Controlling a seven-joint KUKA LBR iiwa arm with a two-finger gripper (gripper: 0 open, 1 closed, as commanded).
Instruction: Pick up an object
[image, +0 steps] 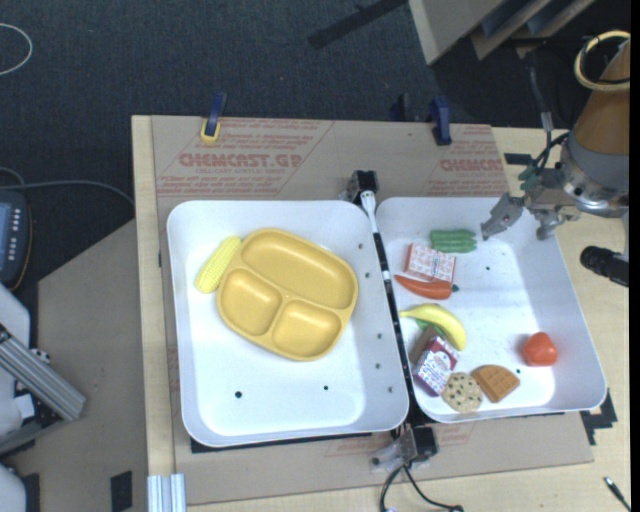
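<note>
White bins, 2 of them, side by side on the cardboard-covered surface (300, 150). Left bin (200, 380): a yellow 3-compartment tray (288, 292) lying flat near the middle, a yellow corn cob (217, 263) touching its left edge.

Right bin (570, 320): several toy foods, mostly along the left wall and front. From back to front: a green vegetable piece (453, 240), a red-and-white packet (431, 263) just in front of it, a red-orange pepper (423, 287) touching the packet's front edge, a yellow banana (438, 321), a dark red packet (434, 365) beneath the banana's tip, a round speckled cookie (462, 392), a brown waffle-like piece (495, 382) beside it. Apart from these, a red tomato (540, 348) near the right wall.

Grey arm reaching in from the right, tool (521, 214) poised over the back right part of the right bin, fingers (497, 220) spread apart, nothing between them. Nearest item: the green vegetable piece, just left of the left finger, not touching.
</note>
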